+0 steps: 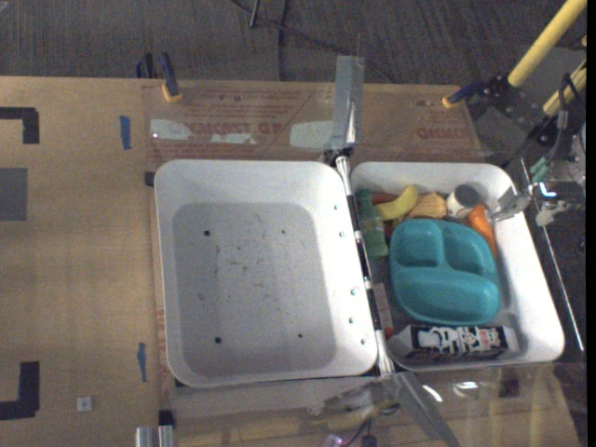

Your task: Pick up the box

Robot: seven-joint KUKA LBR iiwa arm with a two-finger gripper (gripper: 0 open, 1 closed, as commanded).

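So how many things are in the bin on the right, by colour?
Teal: 1, the teal divided plastic plate
Yellow: 1, the yellow banana-shaped toy
Orange: 1, the orange carrot-shaped toy
Green: 1, the green block
Black and white: 1, the long printed box
Total: 5 clearly seen.

I see only a little of my arm (545, 180), a dark cluster of metal and cables at the far right edge of the view, sitting off to the right side. I cannot make out my gripper or how its jaws stand from here.
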